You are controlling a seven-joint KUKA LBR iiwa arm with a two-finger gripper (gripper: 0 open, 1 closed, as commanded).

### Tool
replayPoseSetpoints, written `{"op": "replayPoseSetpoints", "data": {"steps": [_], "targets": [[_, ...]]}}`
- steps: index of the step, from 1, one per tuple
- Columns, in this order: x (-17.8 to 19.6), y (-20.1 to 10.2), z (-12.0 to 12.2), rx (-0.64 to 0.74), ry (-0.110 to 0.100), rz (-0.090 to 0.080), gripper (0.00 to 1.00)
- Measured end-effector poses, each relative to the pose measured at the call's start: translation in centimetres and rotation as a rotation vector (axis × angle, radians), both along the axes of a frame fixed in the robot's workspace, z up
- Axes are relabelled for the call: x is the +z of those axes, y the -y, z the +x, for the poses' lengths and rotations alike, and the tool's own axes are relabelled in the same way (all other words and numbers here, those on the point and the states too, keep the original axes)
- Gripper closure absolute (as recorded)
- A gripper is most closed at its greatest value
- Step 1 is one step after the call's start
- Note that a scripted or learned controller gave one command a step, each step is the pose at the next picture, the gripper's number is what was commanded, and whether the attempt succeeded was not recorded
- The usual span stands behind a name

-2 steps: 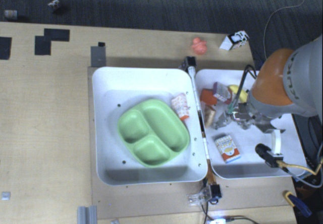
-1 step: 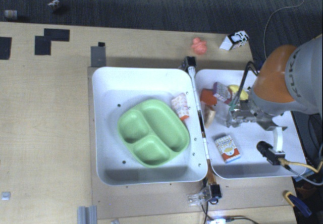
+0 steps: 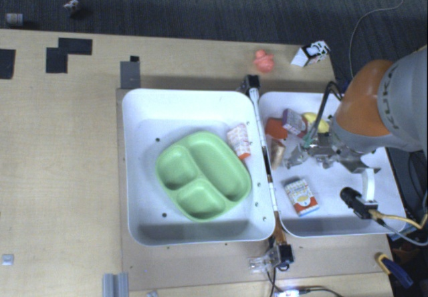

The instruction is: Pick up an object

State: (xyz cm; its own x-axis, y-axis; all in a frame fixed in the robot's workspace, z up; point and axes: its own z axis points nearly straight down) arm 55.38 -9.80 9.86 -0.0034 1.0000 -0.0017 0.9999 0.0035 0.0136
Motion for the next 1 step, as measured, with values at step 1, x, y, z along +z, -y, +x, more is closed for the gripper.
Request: {"op": "replayPoseSetpoints", "data": {"steps": [1], "targets": [[-1.11, -0.43, -6.37, -0.002, -0.001, 0.000, 0.00]]}}
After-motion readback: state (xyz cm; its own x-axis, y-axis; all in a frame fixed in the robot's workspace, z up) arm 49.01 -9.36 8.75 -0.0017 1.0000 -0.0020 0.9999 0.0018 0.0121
